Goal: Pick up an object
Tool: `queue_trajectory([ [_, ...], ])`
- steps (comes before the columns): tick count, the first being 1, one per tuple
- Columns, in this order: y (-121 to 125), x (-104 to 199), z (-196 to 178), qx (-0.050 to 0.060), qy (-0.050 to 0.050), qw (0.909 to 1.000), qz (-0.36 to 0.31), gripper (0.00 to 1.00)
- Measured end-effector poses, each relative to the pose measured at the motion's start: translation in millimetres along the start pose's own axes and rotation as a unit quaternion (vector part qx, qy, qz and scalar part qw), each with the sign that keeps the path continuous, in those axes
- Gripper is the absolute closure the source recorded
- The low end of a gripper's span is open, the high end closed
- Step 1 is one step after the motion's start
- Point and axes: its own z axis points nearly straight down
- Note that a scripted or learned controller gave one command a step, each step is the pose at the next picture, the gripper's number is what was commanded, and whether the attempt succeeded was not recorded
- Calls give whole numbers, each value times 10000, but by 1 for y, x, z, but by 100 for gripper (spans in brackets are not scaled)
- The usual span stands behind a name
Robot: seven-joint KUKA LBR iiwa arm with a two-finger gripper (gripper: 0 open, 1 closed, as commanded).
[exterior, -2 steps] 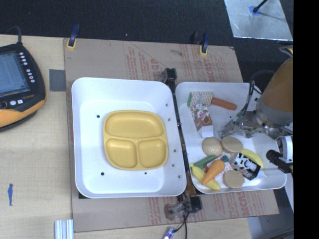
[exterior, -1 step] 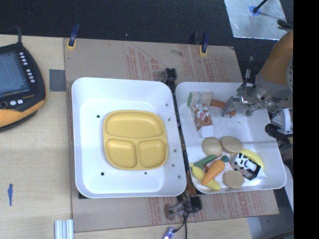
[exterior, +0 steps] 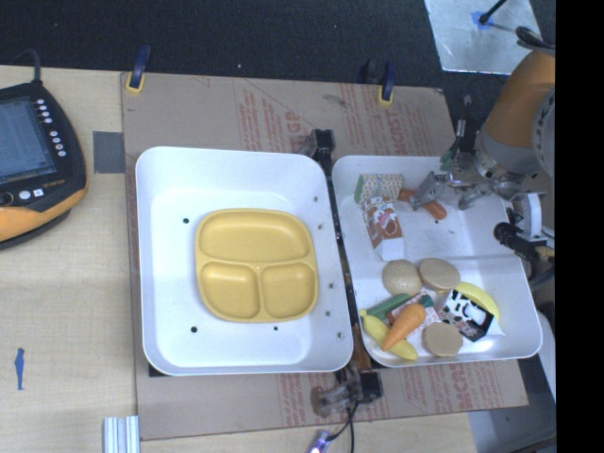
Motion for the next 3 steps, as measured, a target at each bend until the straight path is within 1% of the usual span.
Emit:
queue_trajectory([
  [1,-2,-1,-9,54,8,10000,-18,100],
  [2,-21,62,-93,-2,4,10000,-2,100],
  [3,-30,129,-131,1,3,10000,-3,100],
])
